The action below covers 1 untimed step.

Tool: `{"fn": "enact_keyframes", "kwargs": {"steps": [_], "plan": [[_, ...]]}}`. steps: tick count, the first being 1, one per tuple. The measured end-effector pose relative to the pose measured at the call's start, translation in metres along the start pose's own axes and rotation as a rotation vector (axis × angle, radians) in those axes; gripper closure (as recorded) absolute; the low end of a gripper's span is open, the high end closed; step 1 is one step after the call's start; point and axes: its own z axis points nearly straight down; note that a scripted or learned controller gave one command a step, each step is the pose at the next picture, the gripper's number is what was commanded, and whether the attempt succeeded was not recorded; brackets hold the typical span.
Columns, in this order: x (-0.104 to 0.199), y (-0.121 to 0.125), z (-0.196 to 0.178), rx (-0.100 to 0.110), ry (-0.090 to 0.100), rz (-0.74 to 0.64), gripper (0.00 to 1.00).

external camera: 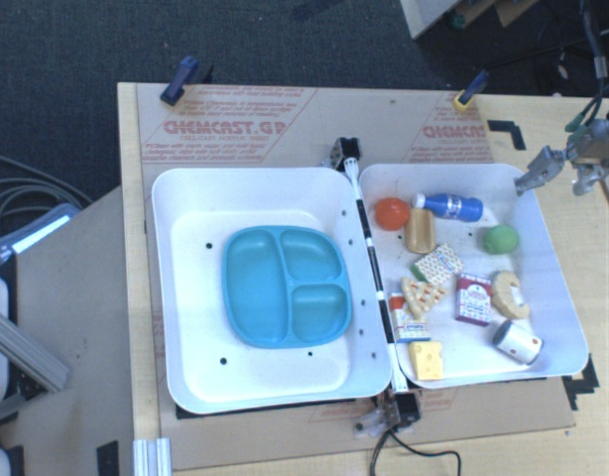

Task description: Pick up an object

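The right bin (557, 266) holds several small objects: a red ball (391, 213), a blue bottle (451, 206), a green ball (500, 238), a tan roll (420, 231), a checkered piece (438, 264), a maroon box (473, 300), a beige ring (508, 294), a white cup (518, 340) and a yellow block (426, 358). My gripper (556, 182) hangs over the bin's back right corner, up and to the right of the green ball. It is open, with nothing between its fingers.
The left bin (185, 226) carries a light blue divided plate (285, 286). A black clip strip (369, 266) joins the two bins. Blue (179, 79) and yellow (471, 89) clamps hold the board at the back.
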Motion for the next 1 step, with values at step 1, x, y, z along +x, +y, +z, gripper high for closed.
{"fn": "enact_keyframes", "kwargs": {"steps": [1], "plan": [[0.0614, 0.0018, 0.1012, 0.003, 0.002, -0.001, 0.00]]}}
